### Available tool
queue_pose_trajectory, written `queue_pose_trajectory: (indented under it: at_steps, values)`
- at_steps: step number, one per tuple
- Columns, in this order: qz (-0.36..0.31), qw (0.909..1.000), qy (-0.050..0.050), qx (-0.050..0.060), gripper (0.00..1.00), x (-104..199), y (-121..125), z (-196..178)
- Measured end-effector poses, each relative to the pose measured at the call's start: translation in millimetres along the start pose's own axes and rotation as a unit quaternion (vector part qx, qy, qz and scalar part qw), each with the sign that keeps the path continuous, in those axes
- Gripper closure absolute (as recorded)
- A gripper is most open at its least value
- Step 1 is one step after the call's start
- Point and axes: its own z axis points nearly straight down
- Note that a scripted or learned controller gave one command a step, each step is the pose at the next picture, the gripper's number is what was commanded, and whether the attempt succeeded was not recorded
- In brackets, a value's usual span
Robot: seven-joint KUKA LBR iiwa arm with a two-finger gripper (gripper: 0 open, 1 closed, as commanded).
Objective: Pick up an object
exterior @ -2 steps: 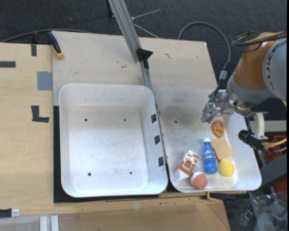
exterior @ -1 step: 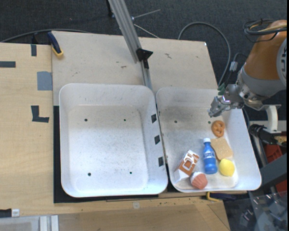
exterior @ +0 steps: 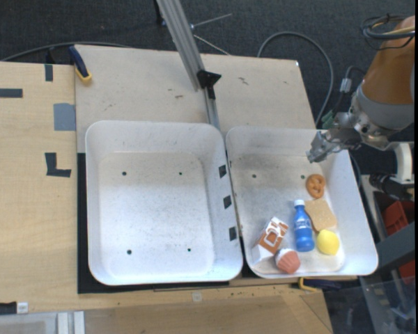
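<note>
The gripper (exterior: 320,148) hangs over the far right part of the right bin (exterior: 265,152), above and just behind a small orange pretzel-like piece (exterior: 315,184). Nothing shows between its fingers. Clustered in that bin's near right corner are a blue bottle with a white cap (exterior: 303,228), a tan bread-like block (exterior: 322,214), a yellow lemon (exterior: 327,242), an orange and white carton (exterior: 272,236) and a reddish round item (exterior: 288,261).
The left bin (exterior: 153,200) lies beside the right one, with a black divider between them. A metal pole (exterior: 184,40) slants across the bench behind the bins. Cables run at the back right.
</note>
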Motion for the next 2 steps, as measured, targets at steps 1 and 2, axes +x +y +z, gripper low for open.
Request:
queue_pose_trajectory:
  at_steps: [1, 2]
  values:
    - [-0.002, 1.0, 0.001, 0.001, 1.0, 47, 6, -1]
    - [-0.003, 1.0, 0.001, 0.003, 1.0, 102, 13, 10]
